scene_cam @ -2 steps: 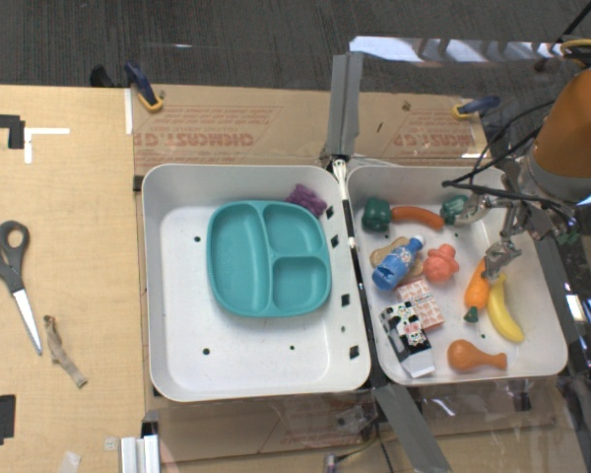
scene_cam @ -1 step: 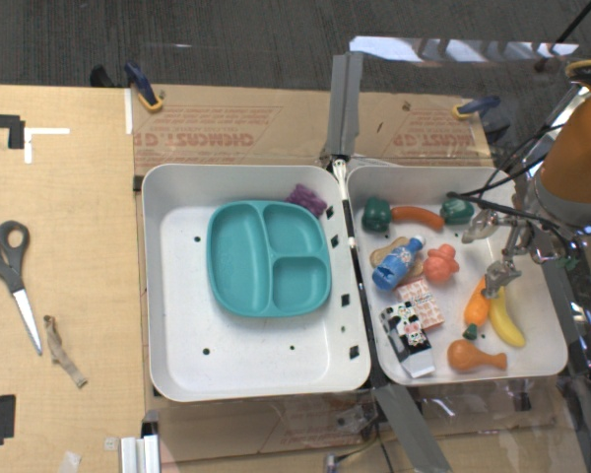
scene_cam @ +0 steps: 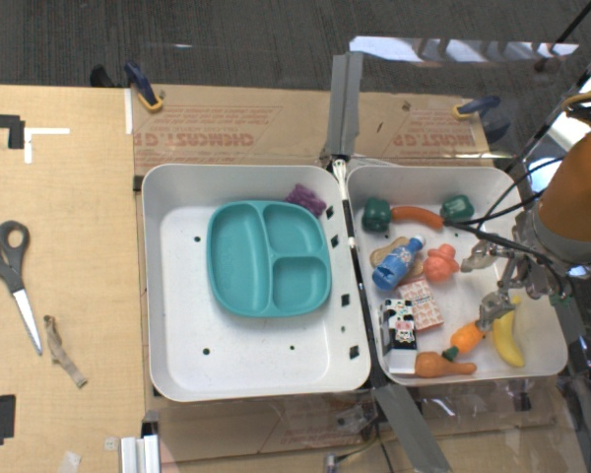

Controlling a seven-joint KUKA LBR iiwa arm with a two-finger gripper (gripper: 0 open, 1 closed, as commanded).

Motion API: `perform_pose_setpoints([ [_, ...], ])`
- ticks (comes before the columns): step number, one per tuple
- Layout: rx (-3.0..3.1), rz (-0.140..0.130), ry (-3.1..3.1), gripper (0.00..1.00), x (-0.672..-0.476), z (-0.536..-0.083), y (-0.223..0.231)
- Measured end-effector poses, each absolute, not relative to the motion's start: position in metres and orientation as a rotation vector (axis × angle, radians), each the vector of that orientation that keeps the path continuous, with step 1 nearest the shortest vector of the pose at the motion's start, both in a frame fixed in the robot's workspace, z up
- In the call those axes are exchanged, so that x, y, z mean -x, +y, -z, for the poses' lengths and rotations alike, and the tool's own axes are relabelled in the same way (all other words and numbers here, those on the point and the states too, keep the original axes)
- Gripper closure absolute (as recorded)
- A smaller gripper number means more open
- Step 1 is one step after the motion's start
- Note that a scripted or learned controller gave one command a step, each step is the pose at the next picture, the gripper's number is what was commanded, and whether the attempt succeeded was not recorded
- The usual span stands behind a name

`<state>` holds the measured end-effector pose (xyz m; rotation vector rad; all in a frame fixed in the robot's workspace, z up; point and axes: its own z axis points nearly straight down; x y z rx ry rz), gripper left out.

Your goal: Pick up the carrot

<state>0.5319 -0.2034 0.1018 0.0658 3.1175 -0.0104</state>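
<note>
The end effector (scene_cam: 494,308) is hovering low in the right bin (scene_cam: 542,363); whether it is wide or narrow, I cannot tell. The carrot (scene_cam: 443,366) is lying just below and left of it, by the front wall. A banana (scene_cam: 509,340) is sitting right beside it, an orange piece (scene_cam: 466,339) just left.

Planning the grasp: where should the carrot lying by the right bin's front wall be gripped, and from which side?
Grip the carrot at its thicker left half, coming straight down. It lies flat, lengthwise along the front wall, so a side approach looks blocked; close across its width.
</note>
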Motion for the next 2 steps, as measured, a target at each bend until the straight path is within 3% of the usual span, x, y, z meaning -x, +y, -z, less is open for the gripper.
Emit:
perform_pose_setpoints([
  [1,-0.122,0.01,3.096,0.0,-0.495,-0.101,-0.155],
  [2,-0.21,0.017,3.1,0.0,-0.486,-0.099,-0.103],
])
